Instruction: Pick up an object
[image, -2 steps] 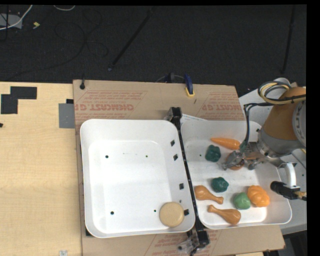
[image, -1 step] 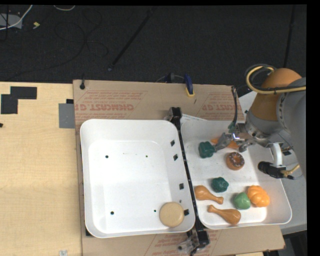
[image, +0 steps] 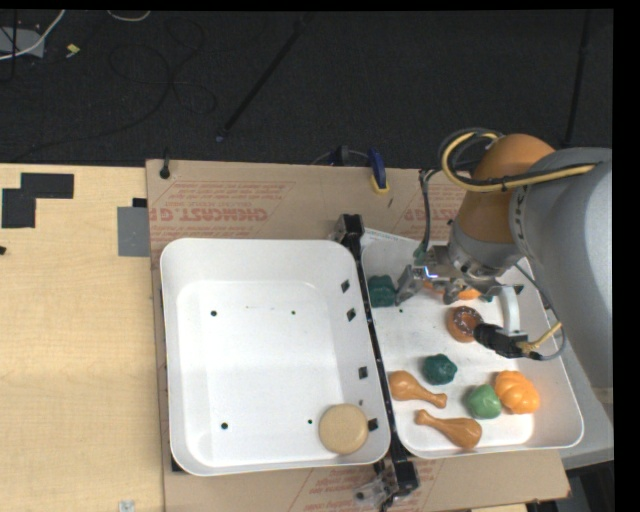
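My gripper (image: 422, 279) hangs low over the back left part of the right bin (image: 560, 425), below the arm's orange band (image: 505, 190). A teal green toy (image: 381, 291) lies just to its left, against the bin's left wall. Beside the gripper on the right I see a small orange piece (image: 462, 293), and a brown donut (image: 464, 322) lies just in front of it. Whether anything is held cannot be made out.
Nearer the front of the right bin lie a dark green toy (image: 438, 369), two tan drumsticks (image: 415, 388) (image: 450, 429), a green ball (image: 484, 401) and an orange pepper (image: 517, 392). A tan round disc (image: 343, 428) sits in the left bin's (image: 185, 300) front right corner.
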